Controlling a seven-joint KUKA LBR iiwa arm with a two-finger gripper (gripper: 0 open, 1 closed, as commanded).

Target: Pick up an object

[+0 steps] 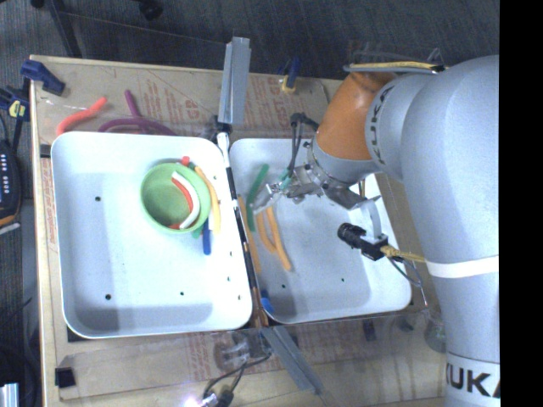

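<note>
The hand (pixel 270 190), whose state I cannot tell, hovers in the right bin (pixel 339 299) beside a green stick (pixel 257 183) and orange sticks (pixel 273 236), while the left bin (pixel 127 303) holds a green bowl (pixel 165 200).

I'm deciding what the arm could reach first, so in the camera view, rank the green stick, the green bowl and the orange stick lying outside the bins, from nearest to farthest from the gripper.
From the gripper:
1. green stick, right bin, beside the gripper.
2. green bowl, in the left bin.
3. orange stick, on the bench beyond the left bin's far corner.
</note>
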